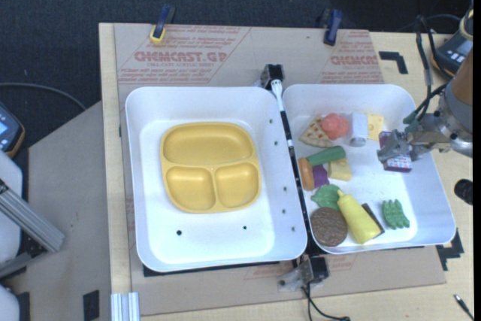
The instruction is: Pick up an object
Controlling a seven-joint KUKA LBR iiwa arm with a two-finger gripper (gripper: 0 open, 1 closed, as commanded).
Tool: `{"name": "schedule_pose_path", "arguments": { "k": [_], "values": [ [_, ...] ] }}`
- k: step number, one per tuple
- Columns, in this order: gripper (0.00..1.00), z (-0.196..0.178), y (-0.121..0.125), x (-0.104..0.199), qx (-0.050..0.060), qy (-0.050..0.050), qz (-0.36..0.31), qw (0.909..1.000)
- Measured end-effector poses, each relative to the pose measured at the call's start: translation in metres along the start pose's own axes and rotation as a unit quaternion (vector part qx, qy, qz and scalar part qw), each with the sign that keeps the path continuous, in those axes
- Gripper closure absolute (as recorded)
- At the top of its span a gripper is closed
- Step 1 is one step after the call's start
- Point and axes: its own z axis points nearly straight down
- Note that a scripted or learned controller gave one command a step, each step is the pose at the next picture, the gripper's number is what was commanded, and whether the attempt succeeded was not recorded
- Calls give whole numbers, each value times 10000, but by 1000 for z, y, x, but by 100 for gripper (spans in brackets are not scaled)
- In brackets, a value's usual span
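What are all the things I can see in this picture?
left bin: one, white, left half of bench
divided tray: one, yellow, inside left bin
right bin: one, white, beside left bin
pizza slice: one, yellow-orange, top of right bin
ball: one, red, beside pizza slice
bottle: one, yellow, lower right bin
cookie: one, brown, left of bottle
toy: one, green, right of bottle
clamps: two, blue, bench's far edge
gripper: one, grey, over right bin
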Motion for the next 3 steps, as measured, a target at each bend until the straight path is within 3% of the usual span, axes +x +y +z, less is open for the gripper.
{"name": "schedule_pose_path", "arguments": {
  "k": [3],
  "values": [
    [100, -13, 109, 101, -2, 11, -20, 10000]
  ]
}}
